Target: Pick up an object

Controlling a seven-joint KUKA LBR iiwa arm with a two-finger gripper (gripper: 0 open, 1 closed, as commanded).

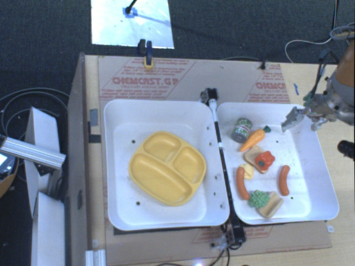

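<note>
1. Two shallow white bins sit side by side on my bench, in the middle of the frame: the left bin point(119, 165) and the right bin point(319, 170).
2. I see a yellow compartment tray point(167, 167) lying flat in the left bin.
3. The right bin holds toy food: a small can point(242, 129) at its upper left, a carrot point(253, 139) just beside it, a red pepper point(264, 159) on a slice of bread point(254, 158), two sausages point(242, 182) and point(284, 180), and broccoli point(258, 199) on another slice point(271, 206) near the bottom.
4. My gripper point(304, 118) hovers at the right bin's upper right edge, well apart from the food. Its fingers are spread apart and grasp nothing.
</note>
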